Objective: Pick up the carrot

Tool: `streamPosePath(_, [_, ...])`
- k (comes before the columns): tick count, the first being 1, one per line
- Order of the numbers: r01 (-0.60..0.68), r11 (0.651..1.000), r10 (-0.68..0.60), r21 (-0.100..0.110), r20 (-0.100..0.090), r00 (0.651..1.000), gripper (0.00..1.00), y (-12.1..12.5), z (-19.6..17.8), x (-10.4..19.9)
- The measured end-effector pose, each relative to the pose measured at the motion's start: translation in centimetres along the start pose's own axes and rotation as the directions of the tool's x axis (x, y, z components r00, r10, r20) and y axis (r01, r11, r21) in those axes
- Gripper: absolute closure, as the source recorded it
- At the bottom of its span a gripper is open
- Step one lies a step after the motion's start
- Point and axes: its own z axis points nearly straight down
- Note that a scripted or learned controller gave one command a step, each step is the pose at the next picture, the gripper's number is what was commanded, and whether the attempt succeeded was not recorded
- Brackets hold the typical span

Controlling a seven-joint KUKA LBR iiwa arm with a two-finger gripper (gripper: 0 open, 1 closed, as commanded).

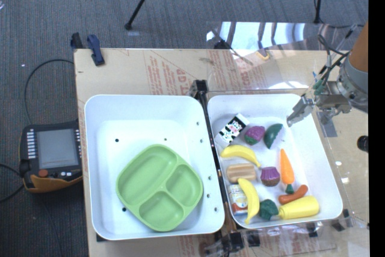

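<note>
- Nearest you, in the near right corner of the right bin, you have a yellow squeeze bottle lying on its side, with a small broccoli piece just to its left.
- Left of the broccoli, a banana curves over a small can that lies against the bin's left wall.
- Just beyond the bottle, a reddish sausage lies at a slant, its left end near the lower tip of the carrot.
- The carrot is what you are after: it lies flat near the middle of the right bin, toward its right side, pointed end away from you, with nothing on top of it.
- Touching or just beside the carrot on its left you see a purple onion, and left of that a hot dog bun.
- A second banana lies just beyond the bun.
- Farther back, you find a milk carton, a purple eggplant-like piece and a dark green vegetable in a row, left to right.
- In the left bin, a green divided plate sits toward the near side.
- The gripper hovers over the far right corner of the right bin, well apart from the carrot; its two fingers are spread apart with nothing between them.
- On the floor to the left of the bench, you have a teach pendant.
</note>
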Motion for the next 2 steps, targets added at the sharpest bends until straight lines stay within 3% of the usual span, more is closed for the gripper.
streamPosePath(1, [-0.025, 1.0, 0.025, -0.002, -0.003, 1.0, 0.0, -0.59, 18.97, -3.49])
streamPosePath(2, [-0.033, 0.999, 0.033, 0.002, -0.005, 0.999, 1.0, -0.69, 18.02, -3.69])
